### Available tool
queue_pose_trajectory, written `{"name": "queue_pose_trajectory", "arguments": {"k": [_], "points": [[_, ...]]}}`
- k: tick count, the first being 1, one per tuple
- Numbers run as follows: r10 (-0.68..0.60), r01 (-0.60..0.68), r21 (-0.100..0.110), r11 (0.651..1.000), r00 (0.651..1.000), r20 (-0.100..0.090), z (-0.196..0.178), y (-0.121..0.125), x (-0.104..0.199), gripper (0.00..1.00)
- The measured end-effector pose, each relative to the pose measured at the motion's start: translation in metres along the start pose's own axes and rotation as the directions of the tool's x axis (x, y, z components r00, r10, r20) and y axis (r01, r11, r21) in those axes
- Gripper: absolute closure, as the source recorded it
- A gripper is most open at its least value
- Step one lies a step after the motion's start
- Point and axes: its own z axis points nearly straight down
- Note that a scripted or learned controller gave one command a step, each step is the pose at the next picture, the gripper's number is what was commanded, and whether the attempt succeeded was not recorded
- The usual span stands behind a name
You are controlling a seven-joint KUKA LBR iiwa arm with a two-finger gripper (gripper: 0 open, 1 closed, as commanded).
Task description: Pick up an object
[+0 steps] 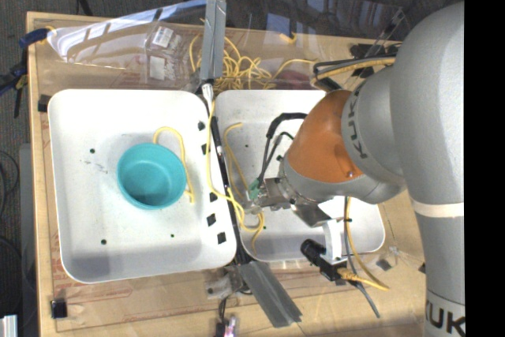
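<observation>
Because the arm's orange band (319, 146) and grey wrist cover the pincer (264, 205) where it hangs low in the right bin (363, 237), I cannot tell its state. The only object I can make out, a teal bowl (152, 175), lies well to the pincer's side in the left bin (79, 249), across the divider. A grasp here would likely close on nothing, or snag the yellow cable (237, 205) draped just beside it. Beyond both bins, the wooden bench (110, 20) carries clear plastic sheeting (158, 43) and tangled yellow cord, then dark carpet.
</observation>
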Motion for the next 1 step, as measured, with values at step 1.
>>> {"name": "queue_pose_trajectory", "arguments": {"k": [1], "points": [[0.013,-0.013,-0.005,1.0,1.0,0.015,-0.0018,-0.0011,-0.0095,0.0]]}}
